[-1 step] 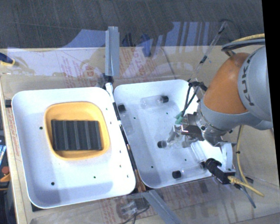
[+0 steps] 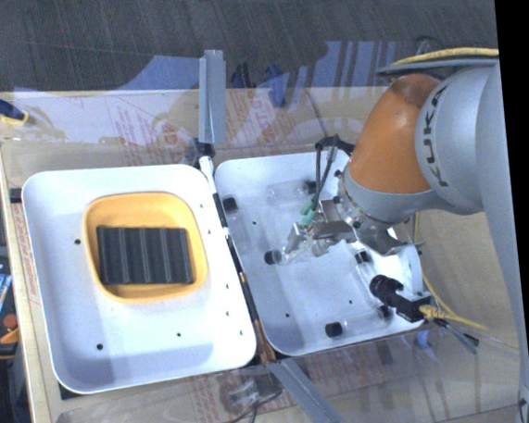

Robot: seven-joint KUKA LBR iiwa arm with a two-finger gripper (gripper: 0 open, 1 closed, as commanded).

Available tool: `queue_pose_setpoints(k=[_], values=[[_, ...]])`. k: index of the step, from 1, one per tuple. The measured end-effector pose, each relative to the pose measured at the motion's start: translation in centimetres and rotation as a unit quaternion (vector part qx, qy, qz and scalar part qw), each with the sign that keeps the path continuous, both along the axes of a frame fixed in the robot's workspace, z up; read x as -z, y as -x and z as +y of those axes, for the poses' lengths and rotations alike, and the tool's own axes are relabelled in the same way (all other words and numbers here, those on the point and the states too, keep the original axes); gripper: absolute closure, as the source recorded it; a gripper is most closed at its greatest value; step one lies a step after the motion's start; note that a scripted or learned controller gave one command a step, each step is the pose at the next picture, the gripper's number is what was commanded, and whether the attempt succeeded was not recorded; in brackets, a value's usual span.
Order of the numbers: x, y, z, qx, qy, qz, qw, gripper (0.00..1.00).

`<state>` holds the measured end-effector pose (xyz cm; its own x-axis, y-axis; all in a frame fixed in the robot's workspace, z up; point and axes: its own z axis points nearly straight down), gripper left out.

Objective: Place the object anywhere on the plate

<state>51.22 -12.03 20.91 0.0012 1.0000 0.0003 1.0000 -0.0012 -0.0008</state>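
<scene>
A yellow plate (image 2: 139, 208) with rounded corners lies in the left white bin (image 2: 73, 345). A dark grey ridged rectangular object (image 2: 145, 255) rests flat on the plate's middle. My gripper (image 2: 309, 235) hangs over the centre of the right white bin (image 2: 302, 314), well right of the plate, below the arm's orange band (image 2: 387, 152). A small green part (image 2: 309, 215) and something clear and glassy show at the gripper's tip; whether that is a held thing I cannot tell.
A raised divider (image 2: 230, 256) separates the two bins. Small black pieces (image 2: 333, 329) dot the right bin's floor, and a black cable fitting (image 2: 392, 294) hangs at its right side. A clear sheet and metal struts ring the bench.
</scene>
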Motion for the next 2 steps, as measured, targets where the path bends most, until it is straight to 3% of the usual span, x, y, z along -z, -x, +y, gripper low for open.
queue_pose_setpoints(k=[1,2], values=[[-1.3,-4.5,4.3,-0.001,-0.0006,0.001,1.0,1.0],[1.2,-8.3,8.0,-0.017,0.004,0.0,0.9998,1.0]])
